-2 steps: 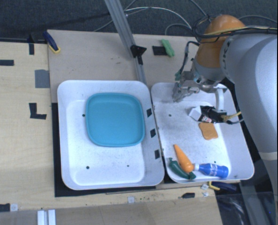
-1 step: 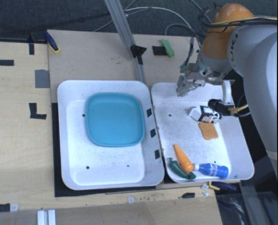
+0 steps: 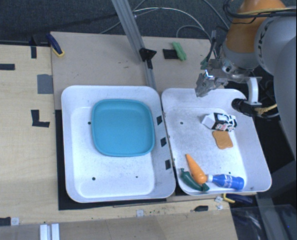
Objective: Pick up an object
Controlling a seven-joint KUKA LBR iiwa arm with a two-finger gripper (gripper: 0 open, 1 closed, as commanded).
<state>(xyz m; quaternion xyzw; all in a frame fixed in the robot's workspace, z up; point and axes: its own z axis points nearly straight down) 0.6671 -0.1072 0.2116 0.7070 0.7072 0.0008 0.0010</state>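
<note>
**Objects all lying loose in the right bin, pick not yet made**

Objects for the pick are all sitting in the right bin [image 3: 248,149], none of them lifted. Along its near edge, a white and blue bottle [image 3: 227,182] is lying on its side, with an orange carrot [image 3: 195,169] and its green top just beside it toward the near left corner. Further in, toward the middle, a flat tan piece [image 3: 223,140] is resting, touching or nearly touching a small black and white carton [image 3: 219,120] just beyond it. The left bin [image 3: 78,134] is carrying a teal plate [image 3: 122,127].

At the far edge of the right bin, the claw [image 3: 204,88] is hanging above the rim, well apart from every item. Nothing is showing between its tips; whether they are spread or closed cannot be told from this slant.

By my judgement the task is barely begun: choosing a target, descending, closing and lifting are all left.
</note>
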